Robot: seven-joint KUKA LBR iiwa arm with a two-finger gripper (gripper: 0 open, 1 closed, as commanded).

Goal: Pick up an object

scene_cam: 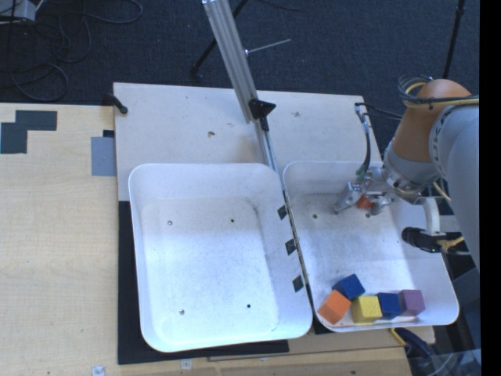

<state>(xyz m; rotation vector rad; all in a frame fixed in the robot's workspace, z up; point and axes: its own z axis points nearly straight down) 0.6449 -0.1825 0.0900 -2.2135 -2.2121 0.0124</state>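
5 blocks sit at the right bin's [438, 308] near edge: 2 blue [349, 286] [389, 304], 1 orange [335, 307], 1 yellow [365, 309], 1 purple [412, 301]. Left bin [156, 210] alongside. Arm [430, 131] reaches in from the right w/ gripper [362, 200] low over the right bin's far half, well apart from the blocks; something small & red shows at its tips, can't tell if fingers are open or closed.

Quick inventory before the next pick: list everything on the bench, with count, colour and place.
Blocks: five in the right bin's near corner; orange block, dark blue block, yellow block, blue block, purple block.
Right bin: one, white, holds the blocks.
Left bin: one, white, beside it.
Aluminium post: one, silver, slanting up behind the bins.
Arm: one, grey with orange band, from the right.
Gripper: over the right bin's far part, something small and red-orange at its tip.
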